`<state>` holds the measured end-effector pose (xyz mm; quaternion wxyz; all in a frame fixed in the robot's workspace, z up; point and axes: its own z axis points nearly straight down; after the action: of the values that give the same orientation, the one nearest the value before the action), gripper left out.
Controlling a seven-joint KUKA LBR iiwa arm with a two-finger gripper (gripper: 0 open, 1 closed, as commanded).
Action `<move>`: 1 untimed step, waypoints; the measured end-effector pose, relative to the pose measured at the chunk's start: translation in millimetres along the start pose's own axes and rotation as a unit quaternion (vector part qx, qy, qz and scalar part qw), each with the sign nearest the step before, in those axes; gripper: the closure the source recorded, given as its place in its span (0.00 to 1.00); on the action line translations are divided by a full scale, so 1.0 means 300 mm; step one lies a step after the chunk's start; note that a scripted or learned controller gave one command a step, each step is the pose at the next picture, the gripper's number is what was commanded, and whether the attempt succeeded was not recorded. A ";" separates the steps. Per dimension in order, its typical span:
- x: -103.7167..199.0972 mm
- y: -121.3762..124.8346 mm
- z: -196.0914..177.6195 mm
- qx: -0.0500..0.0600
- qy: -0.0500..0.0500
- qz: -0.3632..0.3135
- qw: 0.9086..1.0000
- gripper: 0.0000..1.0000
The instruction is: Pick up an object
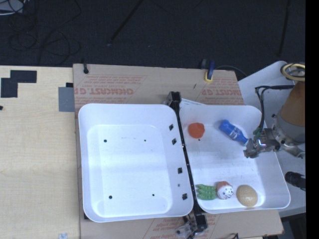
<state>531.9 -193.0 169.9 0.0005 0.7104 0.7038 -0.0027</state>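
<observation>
The right bin (271, 180) holds an orange ball (196, 130) near its back left, and a blue bottle-like object (233, 131) lying tilted at the back right. Along its front edge lie a green toy (205, 191), a white ball with red spots (225, 190) and a tan egg-shaped object (246, 195). My gripper (252, 150) reaches in from the right, low over the bin's right side, just right of and below the blue object. Nothing shows between its fingers.
The left bin (89, 128) sits beside the right one, with a black divider strip (182, 153) between them. Both rest on a cardboard sheet (149, 83) on the wooden bench. Cables run near the arm on the right.
</observation>
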 end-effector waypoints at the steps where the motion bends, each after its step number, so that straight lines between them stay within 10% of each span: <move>1: 0.020 0.000 -0.040 0.001 0.003 -0.002 1.000 1.00</move>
<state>532.0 -186.9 181.8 -0.0018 0.7087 0.7055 -0.0012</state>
